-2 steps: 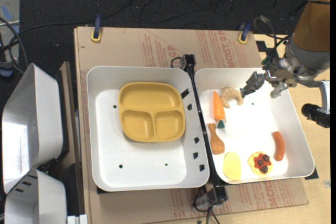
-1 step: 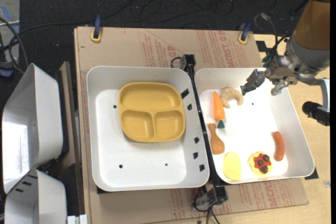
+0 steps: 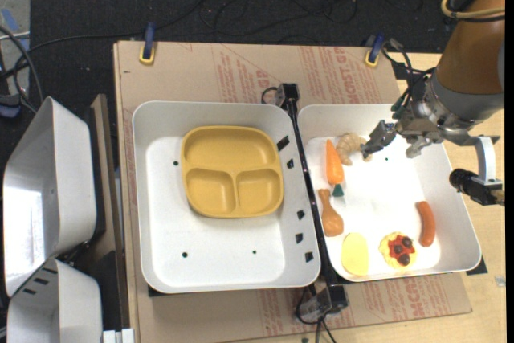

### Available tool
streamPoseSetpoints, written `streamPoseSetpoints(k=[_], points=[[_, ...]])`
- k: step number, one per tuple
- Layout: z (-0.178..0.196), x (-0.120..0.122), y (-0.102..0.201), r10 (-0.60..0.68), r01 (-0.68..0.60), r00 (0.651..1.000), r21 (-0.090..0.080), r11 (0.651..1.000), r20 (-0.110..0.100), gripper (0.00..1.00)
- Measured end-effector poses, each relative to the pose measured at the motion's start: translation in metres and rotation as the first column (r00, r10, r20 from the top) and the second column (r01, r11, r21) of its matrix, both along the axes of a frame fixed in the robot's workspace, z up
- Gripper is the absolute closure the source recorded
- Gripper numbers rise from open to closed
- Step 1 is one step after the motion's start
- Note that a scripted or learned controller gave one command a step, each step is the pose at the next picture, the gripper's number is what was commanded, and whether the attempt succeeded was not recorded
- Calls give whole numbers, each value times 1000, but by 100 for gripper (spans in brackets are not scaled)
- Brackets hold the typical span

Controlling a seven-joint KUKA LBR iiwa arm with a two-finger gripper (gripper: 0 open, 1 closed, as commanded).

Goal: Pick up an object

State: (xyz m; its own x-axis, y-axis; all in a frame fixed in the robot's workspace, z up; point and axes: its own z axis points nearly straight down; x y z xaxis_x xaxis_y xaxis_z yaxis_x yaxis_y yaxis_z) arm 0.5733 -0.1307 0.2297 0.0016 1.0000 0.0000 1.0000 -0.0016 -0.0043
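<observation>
Two white bins sit side by side on the counter [image 3: 209,60]. Left bin [image 3: 157,197] has a yellow divided plate [image 3: 233,171] lying flat toward its upper middle, three compartments, nothing in them.

Right bin [image 3: 450,205] holds the toy food. Along its left wall: a carrot [image 3: 333,162] standing lengthwise, a small teal bit [image 3: 338,190] just below it, then a drumstick [image 3: 330,213] further down. A pale lumpy piece [image 3: 350,144] lies just right of the carrot's top. At the bin's near edge, a yellow oval [image 3: 355,253], and beside it a round yellow piece with red and dark bits on it [image 3: 398,249]. A sausage [image 3: 426,222] lies near the right wall, roughly upright.

Jaws [image 3: 391,138] hang over the upper part of the right bin, spread apart, one dark finger close to the pale piece, nothing between them. Arm [image 3: 472,52] comes in from the right, orange band above the grey wrist.
</observation>
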Motion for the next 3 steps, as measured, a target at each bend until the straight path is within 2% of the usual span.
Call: streamPoseSetpoints(k=[1, 2, 3], points=[[-53, -9, 7, 1, -1, 1000, 1, 1000, -1, 0], [-109, -5, -2, 0, 0, 1000, 0, 1000, -1, 0], [-95, -3, -1, 0, 0, 1000, 0, 1000, 5, 100]])
